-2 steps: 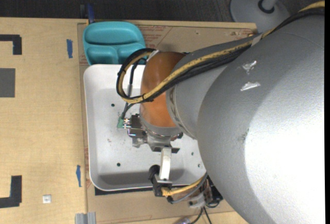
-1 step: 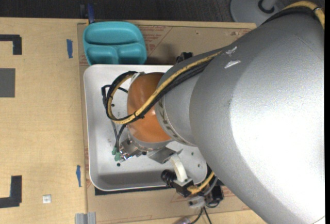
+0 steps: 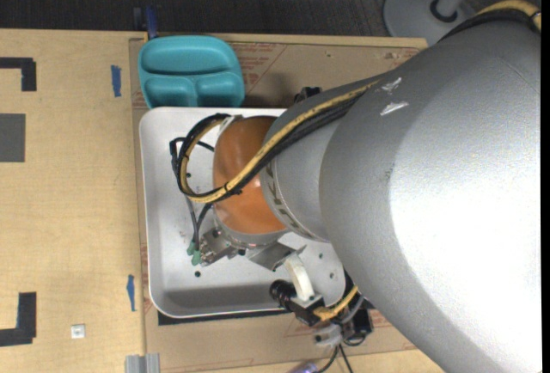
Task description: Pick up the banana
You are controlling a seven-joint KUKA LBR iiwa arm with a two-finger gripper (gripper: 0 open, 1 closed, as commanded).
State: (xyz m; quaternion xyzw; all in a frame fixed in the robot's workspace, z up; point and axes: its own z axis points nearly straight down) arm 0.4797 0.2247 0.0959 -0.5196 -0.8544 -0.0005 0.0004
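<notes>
We judge this to be the reach or grasp stage: the arm (image 3: 412, 182) stretches in from the right and hangs low over the white bin (image 3: 159, 217), its orange band (image 3: 245, 182) sitting above the middle of the bin floor. The gripper (image 3: 225, 249) lies somewhere beneath the wrist hardware, near the small green part by the bin's lower left area, but we cannot tell how it stands, because the wrist and its black and yellow cables (image 3: 202, 161) cover it from above.

We cannot find the banana. If it is in this bin, it must lie under the arm, and we cannot say whether anything has been grasped. The strip of bin floor left of the gripper is bare white, with a few dark specks.

The next move, as we judge it, calls for a straight lift, so that we can check what, if anything, comes up with it.

Beyond the bin's far edge, away from the gripper, a teal tray (image 3: 191, 70) rests on the bench (image 3: 69, 208). The arm's bulk blocks the whole right side of the scene.
</notes>
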